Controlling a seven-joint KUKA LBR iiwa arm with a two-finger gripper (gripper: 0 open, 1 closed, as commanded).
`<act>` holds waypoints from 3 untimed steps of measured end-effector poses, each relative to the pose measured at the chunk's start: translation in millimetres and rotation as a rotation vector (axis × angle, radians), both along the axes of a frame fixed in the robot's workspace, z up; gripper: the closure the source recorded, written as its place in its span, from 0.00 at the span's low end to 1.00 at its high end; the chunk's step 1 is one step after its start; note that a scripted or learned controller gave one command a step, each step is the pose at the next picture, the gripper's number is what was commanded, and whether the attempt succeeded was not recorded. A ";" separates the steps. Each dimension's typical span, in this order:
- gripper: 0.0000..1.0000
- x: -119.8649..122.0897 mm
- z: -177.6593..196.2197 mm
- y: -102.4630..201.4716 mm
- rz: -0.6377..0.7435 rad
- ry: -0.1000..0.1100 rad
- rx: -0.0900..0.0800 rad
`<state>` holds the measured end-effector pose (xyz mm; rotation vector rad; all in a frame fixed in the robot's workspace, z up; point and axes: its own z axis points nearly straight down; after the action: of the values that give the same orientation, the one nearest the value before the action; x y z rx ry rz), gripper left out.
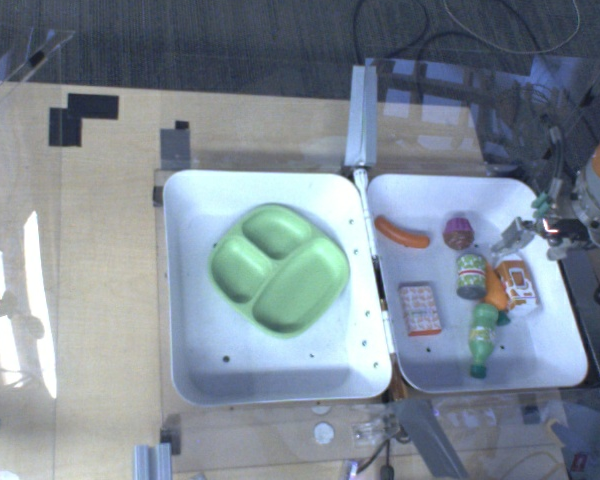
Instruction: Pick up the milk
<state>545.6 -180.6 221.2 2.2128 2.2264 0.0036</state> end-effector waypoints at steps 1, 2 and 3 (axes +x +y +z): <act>0.00 17.4 -103.2 -10.1 -0.123 -0.041 -0.010; 0.00 -12.4 -110.4 -2.0 -0.213 -0.071 -0.020; 1.00 -5.4 -92.4 -0.6 -0.209 -0.091 -0.019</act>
<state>540.2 -181.2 128.9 2.3716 1.9334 0.0799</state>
